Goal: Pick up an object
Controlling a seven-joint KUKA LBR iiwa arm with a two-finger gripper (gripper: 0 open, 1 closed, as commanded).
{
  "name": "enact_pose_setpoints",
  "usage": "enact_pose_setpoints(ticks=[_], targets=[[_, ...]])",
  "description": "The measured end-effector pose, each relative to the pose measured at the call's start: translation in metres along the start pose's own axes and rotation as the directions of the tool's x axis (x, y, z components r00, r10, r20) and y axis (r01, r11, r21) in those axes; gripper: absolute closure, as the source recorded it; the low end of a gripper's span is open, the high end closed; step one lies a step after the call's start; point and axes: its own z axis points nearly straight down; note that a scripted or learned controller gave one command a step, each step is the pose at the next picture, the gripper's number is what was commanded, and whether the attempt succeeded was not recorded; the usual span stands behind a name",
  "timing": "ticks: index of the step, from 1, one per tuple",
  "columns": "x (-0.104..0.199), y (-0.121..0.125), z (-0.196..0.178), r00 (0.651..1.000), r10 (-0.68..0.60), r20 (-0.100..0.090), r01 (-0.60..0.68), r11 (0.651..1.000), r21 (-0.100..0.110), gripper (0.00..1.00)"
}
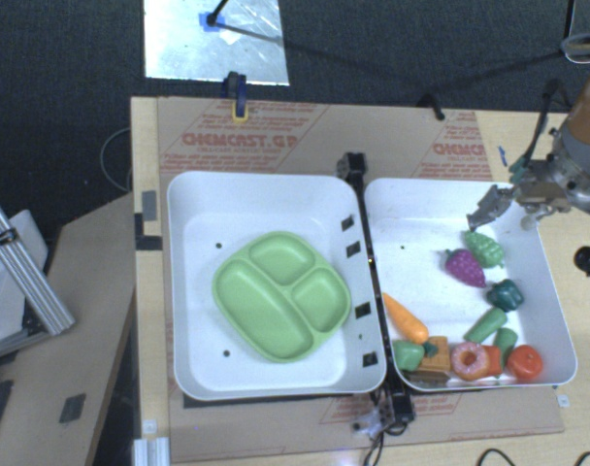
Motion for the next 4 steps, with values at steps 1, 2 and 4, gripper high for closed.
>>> enact_pose_setpoints(ticks=[1, 2, 4], targets=[[0.0, 0.002, -0.005, 1.0, -0.002, 0.002, 0.002, 1.0, -0.009, 0.0], [-0.007, -0.002, 0.053, 1.0, 0.001, 0.001, -0.001, 1.0, -0.004, 0.0], [-0.007, -0.002, 0.157, 1.0, 0.001, 0.0, -0.001, 1.0, -0.004, 0.0]])
